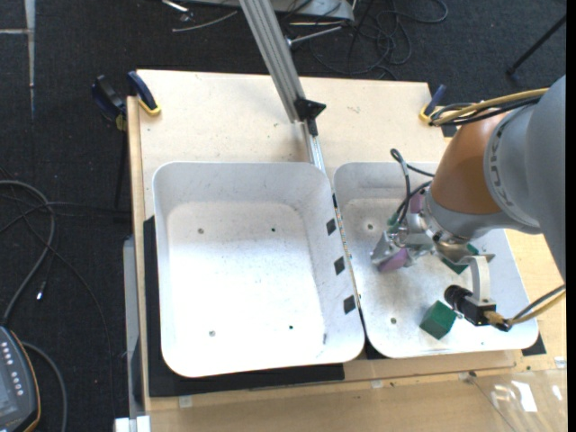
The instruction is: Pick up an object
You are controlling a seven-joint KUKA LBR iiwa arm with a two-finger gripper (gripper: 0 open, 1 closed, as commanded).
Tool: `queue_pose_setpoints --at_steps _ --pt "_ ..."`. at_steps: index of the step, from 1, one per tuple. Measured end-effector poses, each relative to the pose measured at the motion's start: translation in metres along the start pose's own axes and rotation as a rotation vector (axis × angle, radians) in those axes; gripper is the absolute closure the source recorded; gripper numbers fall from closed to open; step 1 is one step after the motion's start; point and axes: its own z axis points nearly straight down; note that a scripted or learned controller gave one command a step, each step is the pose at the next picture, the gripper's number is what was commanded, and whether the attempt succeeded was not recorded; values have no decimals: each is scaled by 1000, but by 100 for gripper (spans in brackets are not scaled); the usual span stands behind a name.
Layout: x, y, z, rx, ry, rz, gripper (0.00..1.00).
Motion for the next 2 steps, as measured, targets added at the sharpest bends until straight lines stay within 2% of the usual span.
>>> queue_pose_setpoints --at_steps 1,2 --pt "64 43 -95 -10 2 -8 100" --pt "130 34 -89 3 3 -9 100"
